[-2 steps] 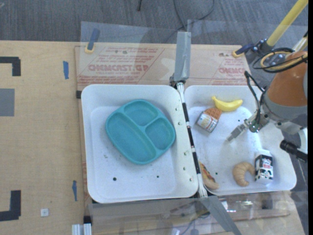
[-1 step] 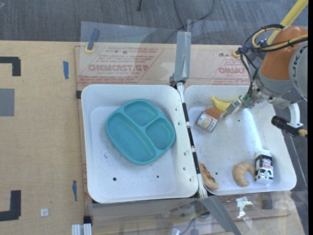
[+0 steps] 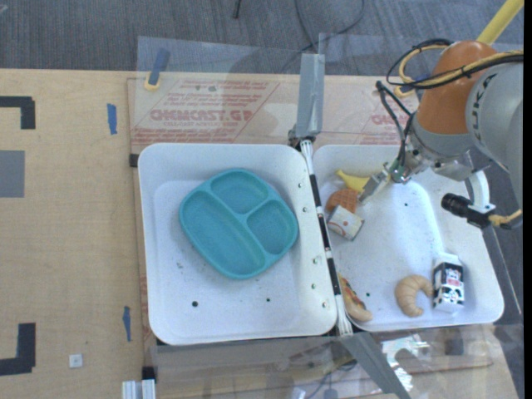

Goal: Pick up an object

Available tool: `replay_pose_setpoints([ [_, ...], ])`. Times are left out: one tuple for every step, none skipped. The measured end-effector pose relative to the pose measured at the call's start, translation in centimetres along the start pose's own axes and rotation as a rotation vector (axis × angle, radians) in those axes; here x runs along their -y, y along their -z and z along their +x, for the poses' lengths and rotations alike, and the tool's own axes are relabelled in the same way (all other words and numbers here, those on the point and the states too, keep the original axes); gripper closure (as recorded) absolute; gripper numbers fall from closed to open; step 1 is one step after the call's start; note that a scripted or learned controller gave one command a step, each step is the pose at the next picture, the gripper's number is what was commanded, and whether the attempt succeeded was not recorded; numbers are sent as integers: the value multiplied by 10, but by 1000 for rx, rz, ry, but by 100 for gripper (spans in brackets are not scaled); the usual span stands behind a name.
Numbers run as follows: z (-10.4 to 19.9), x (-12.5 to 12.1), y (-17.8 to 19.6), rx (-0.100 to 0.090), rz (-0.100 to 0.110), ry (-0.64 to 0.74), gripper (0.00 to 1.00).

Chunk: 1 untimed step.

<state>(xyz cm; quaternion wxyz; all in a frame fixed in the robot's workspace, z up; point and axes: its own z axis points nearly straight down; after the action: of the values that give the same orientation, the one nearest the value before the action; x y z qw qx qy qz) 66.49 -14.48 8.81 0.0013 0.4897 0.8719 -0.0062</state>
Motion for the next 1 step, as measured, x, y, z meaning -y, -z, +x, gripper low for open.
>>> replay_pose_setpoints([
  [24,-13,1,-8,6,285,0],
])
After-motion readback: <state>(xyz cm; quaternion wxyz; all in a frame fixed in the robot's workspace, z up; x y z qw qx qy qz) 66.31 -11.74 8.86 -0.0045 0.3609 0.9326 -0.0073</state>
